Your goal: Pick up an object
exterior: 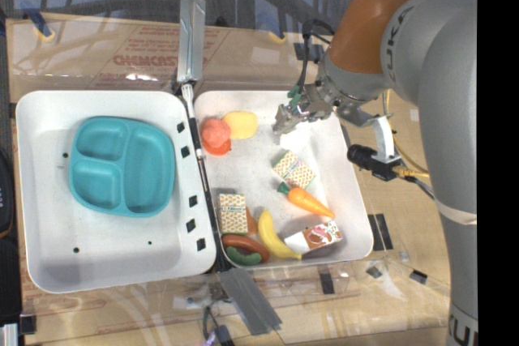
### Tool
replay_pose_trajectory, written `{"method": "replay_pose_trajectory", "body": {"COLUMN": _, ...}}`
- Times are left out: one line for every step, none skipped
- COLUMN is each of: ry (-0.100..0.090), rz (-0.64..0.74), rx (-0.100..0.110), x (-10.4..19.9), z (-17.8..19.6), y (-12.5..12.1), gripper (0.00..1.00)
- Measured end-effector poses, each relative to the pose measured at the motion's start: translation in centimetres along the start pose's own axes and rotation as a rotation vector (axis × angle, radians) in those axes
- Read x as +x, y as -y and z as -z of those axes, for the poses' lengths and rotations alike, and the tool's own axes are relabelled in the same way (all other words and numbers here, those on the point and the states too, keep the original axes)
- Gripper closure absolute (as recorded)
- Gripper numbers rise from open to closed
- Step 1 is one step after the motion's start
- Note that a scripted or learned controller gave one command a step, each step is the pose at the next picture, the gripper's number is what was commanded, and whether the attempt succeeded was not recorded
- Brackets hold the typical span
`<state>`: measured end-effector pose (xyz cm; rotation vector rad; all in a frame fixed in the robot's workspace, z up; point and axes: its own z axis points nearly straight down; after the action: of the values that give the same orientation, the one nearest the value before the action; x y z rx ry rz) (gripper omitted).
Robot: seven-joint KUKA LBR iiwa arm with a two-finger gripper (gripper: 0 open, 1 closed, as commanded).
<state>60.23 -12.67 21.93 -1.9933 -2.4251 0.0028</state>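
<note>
Here the grey arm [422, 61] with its orange band fills the right side, wrist bent down over the far part of the right bin [349, 174]. Left bin [40, 174] sits beside it, touching along the middle divider, and holds a teal divided plate [122, 166] lying flat. Gripper [285, 119] hangs over the right bin's far edge, near the yellow round fruit [242, 124] but apart from it; nothing seen between the fingers, and whether they are apart or together cannot be told from this angle. Orange-red round fruit [216, 136] sits touching the yellow one, against the divider. Mid bin: a small patterned box [293, 169], tilted, with a toy carrot [305, 200] just beside it on the near side. Near edge of the right bin: a banana [274, 237] curved between a red-and-white carton [318, 236] and a sausage-like piece [243, 244] with a green thing under it. A second patterned box [233, 211] lies near the divider, just beyond the sausage
</note>
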Motion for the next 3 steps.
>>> {"method": "replay_pose_trajectory", "body": {"ry": -0.001, "rz": 0.000, "rx": 0.002, "x": 0.0, "z": -0.1, "y": 0.1, "gripper": 0.00}}
{"method": "replay_pose_trajectory", "body": {"ry": 0.000, "rz": -0.121, "rx": 0.004, "x": -0.8, "z": -7.6, "y": -5.1, "gripper": 0.00}}
{"method": "replay_pose_trajectory", "body": {"ry": -0.001, "rz": 0.140, "rx": 0.002, "x": 0.6, "z": -12.9, "y": -4.0, "gripper": 0.00}}
